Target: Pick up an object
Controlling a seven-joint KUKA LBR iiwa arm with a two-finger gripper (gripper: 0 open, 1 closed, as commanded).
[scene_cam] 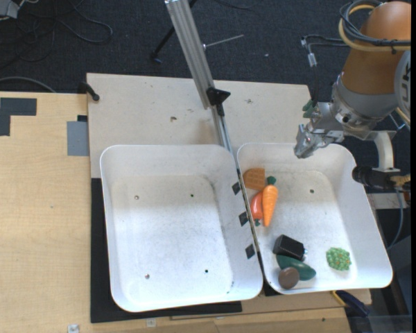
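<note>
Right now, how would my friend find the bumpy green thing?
Look in the right bin, down at its near right corner. The green ball sits there alone, apart from the black block and brown ball. It is the only bright green, knobbly, round thing.

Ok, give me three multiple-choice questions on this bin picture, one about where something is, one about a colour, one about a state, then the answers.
1. Where does the carrot lie?
A. in the left bin
B. in the right bin, near the divider
C. on the wooden bench

2. What colour is the small bumpy object near the right bin's outer wall?
A. green
B. blue
C. yellow

3. How does the gripper stand relative to the objects?
A. pressed onto the carrot
B. lifting the black block
C. over the right bin's far edge, apart from them all

Answers: 1 B, the carrot rests beside the wall shared with the left bin. 2 A, it is plainly green. 3 C, the gripper sits at the far rim and touches none of them.
</note>
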